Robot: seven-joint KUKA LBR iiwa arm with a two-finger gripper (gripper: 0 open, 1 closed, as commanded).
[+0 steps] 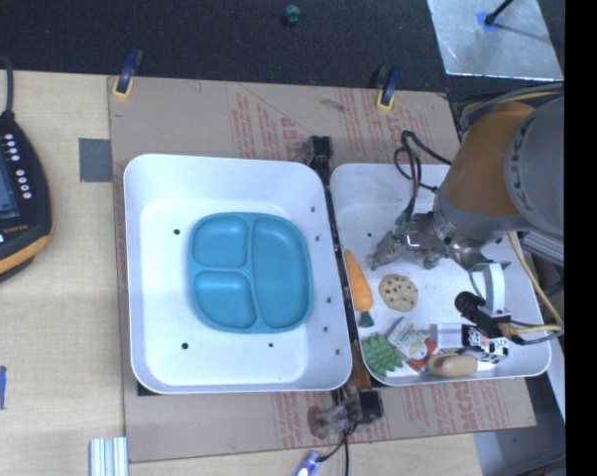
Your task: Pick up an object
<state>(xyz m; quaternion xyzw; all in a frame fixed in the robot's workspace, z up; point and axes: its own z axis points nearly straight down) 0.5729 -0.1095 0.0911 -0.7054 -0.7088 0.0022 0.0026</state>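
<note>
Gripper [406,246] low in the right bin [378,191], just above the cookie [399,292]; whether it is released or clenched, cannot tell; nothing visibly grasped. Carrot [357,282] lies along the bin's left wall; blue divided plate [250,272] sits in the left bin [160,206].

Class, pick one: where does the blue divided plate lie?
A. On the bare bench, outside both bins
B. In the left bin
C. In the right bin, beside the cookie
B: the blue divided plate lies flat in the middle of the left bin, while the cookie lies in the right bin.
</note>
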